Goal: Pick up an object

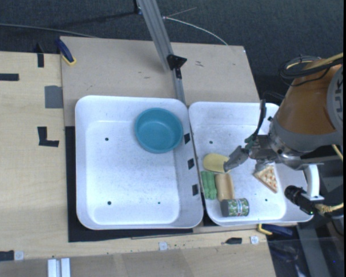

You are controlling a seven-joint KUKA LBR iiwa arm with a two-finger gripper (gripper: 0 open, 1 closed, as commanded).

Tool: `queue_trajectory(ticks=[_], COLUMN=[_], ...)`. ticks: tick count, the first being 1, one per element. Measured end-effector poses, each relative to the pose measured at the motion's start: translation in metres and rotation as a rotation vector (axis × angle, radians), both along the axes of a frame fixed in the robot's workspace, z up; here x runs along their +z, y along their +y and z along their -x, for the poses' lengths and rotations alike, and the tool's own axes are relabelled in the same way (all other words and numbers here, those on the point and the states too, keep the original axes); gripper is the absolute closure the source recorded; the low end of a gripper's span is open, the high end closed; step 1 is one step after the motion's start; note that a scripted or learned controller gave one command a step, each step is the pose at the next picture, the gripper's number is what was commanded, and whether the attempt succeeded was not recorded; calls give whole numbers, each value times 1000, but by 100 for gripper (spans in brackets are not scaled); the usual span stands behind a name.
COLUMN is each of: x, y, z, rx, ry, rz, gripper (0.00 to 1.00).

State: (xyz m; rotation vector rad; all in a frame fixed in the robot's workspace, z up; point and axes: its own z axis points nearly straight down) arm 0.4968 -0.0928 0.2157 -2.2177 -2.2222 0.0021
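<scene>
Gripper [235,158] hangs low over the right bin [230,115], its dark tip just beside the yellow piece [214,162]; from this slant I cannot tell how it is set, and nothing shows caught in it. That bin carries a small cluster near its left wall: the yellow piece, rounded and pale, with a green piece [209,184] and a tan roll [224,186] lying side by side just below it, and a can [235,207] on its side near the bin's near edge. A pizza slice [267,178] lies apart to the right, partly under the wrist. The left bin [92,154] bears a blue bowl [158,130] near its far right corner, well apart from the arm. The yellow piece looks the likeliest pick, being nearest the tip. It appears to be toy food, so probably light and fairly stiff, with a smooth, curved skin that could slip out sideways; a hold across its narrow middle seems safest. The green piece and roll lie close together, which leaves little room between them. The can, being round, may roll if nudged.
</scene>
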Motion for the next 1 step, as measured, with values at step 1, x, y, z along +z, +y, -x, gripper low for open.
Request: queue_trajectory(ticks=[1], x=[-46], y=[2], z=[8], rx=[-2], ry=[5], rz=[0], gripper=[0])
